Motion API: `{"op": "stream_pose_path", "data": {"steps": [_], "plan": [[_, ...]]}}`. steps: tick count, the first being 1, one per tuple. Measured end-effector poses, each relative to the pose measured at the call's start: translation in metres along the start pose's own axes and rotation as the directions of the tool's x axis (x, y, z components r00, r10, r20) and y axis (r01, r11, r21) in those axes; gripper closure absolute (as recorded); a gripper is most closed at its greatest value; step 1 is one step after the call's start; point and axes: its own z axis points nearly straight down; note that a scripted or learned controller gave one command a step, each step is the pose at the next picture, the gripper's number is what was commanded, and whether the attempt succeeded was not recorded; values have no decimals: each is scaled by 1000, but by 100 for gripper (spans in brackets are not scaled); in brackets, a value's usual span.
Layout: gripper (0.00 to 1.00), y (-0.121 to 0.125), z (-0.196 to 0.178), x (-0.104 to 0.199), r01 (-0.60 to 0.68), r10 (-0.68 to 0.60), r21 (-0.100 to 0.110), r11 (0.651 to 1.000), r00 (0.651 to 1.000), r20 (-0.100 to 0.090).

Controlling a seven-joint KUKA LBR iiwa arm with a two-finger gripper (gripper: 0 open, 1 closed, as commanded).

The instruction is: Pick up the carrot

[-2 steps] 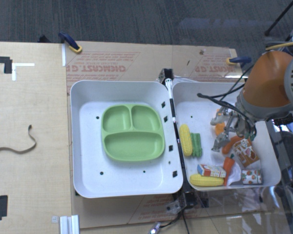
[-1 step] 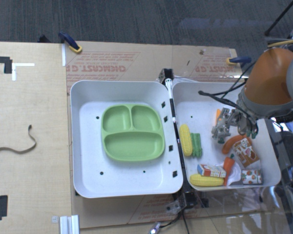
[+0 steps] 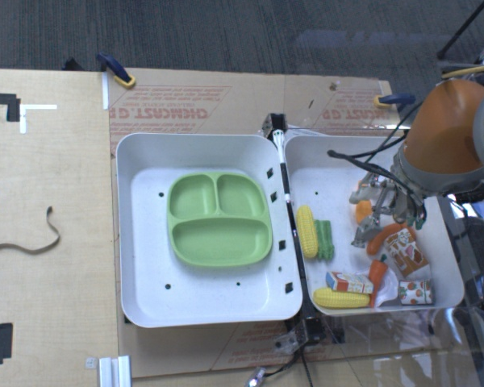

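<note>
The carrot [image 3: 386, 239], an orange tapered toy, lies in the right bin [image 3: 331, 168] near its right side, beside a printed snack packet [image 3: 406, 254]. My gripper [image 3: 362, 214] hangs low over the bin just left of the carrot. Its fingers [image 3: 363, 235] are spread open. A small round orange piece [image 3: 363, 210] sits in the gap between them, and the lower fingertip is close to the carrot's left end. Nothing is clamped. The grey arm with its orange band [image 3: 444, 131] comes in from the right.
Also in the right bin are a corn cob [image 3: 306, 230], a green pod [image 3: 325, 239], a second yellow cob [image 3: 340, 298], an orange-red stick [image 3: 377, 274] and small cartons [image 3: 415, 293]. The left bin [image 3: 137, 216] holds a green divided plate [image 3: 220, 219].
</note>
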Motion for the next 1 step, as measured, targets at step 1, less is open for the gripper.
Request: {"op": "stream_pose_path", "data": {"steps": [1], "plan": [[0, 0, 20, -12, -379, 379, 3, 925, 925, -11]]}}
